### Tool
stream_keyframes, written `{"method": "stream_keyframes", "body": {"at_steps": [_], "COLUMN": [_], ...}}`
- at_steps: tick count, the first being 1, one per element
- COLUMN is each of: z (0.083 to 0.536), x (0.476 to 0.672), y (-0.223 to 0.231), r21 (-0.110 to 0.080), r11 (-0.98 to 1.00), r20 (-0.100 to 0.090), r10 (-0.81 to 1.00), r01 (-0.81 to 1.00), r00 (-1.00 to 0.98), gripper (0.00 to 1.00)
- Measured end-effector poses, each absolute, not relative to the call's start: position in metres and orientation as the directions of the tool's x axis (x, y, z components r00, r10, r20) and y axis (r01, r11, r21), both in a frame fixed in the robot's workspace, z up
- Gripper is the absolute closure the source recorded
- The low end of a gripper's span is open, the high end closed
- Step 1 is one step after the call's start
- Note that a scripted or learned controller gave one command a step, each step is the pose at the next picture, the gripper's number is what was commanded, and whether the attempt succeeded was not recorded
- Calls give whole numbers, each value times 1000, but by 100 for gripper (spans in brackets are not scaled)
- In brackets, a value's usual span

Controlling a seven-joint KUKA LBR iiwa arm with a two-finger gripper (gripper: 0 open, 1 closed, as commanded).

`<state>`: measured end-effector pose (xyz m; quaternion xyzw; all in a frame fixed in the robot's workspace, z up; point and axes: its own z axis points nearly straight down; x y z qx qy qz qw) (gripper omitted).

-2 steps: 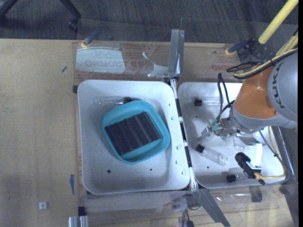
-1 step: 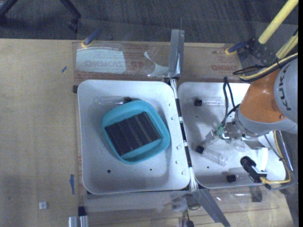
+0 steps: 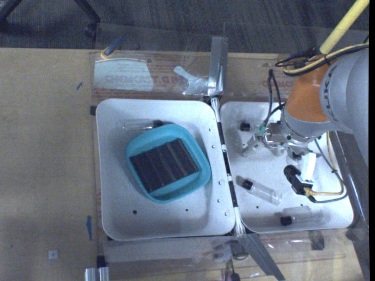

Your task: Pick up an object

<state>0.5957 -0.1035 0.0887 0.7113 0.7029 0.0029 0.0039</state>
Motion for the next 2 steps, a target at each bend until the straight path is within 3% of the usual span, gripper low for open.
{"method": "stream_keyframes", "body": {"at_steps": [1,2], "z": [89,88], "x": [536,556], "y": [-94,-143], "r21": [6,10], "r11": [-55,-90], "r20": [1,-2], "r10": [998,996], "r01": [998,996], "r00": [55,90], "gripper": [0,0]}}
